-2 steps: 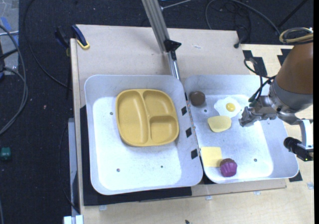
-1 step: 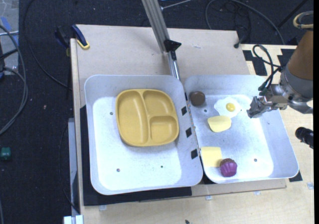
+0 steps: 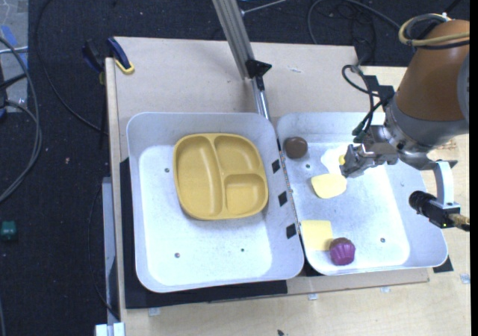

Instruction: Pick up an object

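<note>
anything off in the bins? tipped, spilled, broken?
Nothing stands out. The yellow divided tray lies flat in the left bin. In the right bin, the brown ball, two yellow pieces and purple object lie apart, intact. The gripper hangs above them.

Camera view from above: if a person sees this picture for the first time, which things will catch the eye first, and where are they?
The big yellow divided plate lying in the left bin stands out first. Next comes the grey-and-orange arm reaching in from the right, its gripper low over the right bin just above a pale yellow piece. A purple object lies near that bin's front edge.
</note>
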`<state>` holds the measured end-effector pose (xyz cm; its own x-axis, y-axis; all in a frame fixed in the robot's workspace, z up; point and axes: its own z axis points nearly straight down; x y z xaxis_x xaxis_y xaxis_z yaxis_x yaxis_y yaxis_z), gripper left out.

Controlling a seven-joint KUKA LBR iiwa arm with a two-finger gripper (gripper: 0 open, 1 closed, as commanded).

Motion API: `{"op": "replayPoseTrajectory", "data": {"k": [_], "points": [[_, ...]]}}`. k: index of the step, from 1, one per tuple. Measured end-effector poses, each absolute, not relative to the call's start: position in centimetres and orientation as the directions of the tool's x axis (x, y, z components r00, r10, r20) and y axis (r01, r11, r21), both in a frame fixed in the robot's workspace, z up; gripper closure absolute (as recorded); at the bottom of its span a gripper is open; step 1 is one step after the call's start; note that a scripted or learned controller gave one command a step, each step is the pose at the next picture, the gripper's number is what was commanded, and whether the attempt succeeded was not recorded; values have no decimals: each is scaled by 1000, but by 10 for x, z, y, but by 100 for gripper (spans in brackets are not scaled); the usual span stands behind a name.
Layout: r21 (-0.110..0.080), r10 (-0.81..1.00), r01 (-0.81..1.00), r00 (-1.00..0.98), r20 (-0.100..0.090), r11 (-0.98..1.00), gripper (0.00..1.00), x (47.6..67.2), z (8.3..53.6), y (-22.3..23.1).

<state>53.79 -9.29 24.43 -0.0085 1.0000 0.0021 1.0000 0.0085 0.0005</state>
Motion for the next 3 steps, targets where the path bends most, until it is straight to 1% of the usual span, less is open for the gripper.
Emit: {"op": "replayPoseTrajectory", "data": {"k": [1, 2, 3], "points": [[-1, 1000, 1000, -9, 2, 9, 100, 532, 250, -36], [-1, 1000, 1000, -7, 1, 7, 100, 540, 242, 11], [-2, 1000, 1000, -7, 1, 7, 100, 531, 232, 63]]}}
